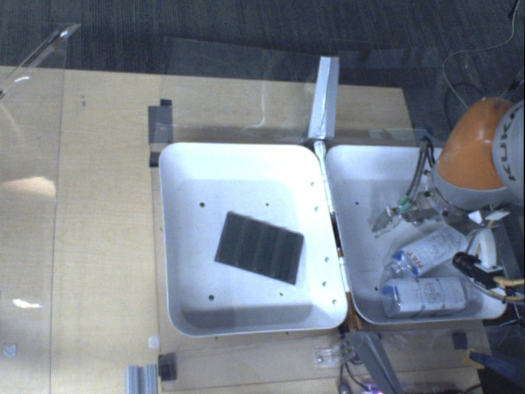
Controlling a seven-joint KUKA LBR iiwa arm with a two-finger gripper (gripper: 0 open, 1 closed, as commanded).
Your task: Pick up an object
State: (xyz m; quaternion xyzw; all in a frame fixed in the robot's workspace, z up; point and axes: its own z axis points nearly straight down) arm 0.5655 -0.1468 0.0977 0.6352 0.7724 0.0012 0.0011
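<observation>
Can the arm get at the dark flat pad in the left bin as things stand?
Probably yes. The dark pad lies alone and flat on the left bin's floor with nothing over it. The arm is above the right bin, so it must cross the divider.

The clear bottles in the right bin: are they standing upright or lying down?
Lying down. Both clear bottles rest on their sides on the floor of the right bin, long axes running roughly across the view.
</observation>
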